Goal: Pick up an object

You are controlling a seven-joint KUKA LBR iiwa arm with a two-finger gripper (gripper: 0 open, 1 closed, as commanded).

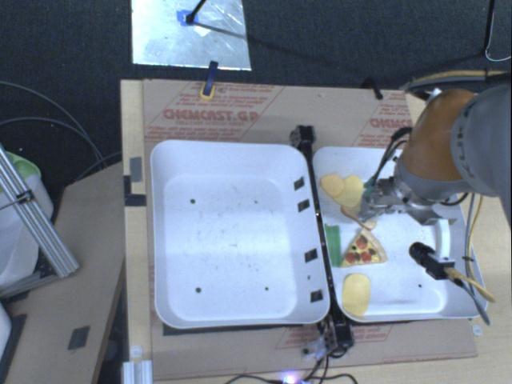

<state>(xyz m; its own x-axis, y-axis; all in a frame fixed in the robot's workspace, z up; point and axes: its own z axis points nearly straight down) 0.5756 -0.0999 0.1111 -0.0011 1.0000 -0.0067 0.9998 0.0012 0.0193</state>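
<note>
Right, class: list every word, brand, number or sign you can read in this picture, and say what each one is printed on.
"CHEMCAST GP": red print on the brown board under the bins, above the left bin.
The same red print repeats at the board's upper right, cut off by the arm, and along the bottom edge, too blurred to read.
No other text is legible.

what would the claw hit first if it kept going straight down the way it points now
Probably the tan piece lying on the right bin's floor, just beneath the claw, beside the pizza slice toy. Depth is hard to judge from this slanted view, so it could meet bare floor instead.
</note>
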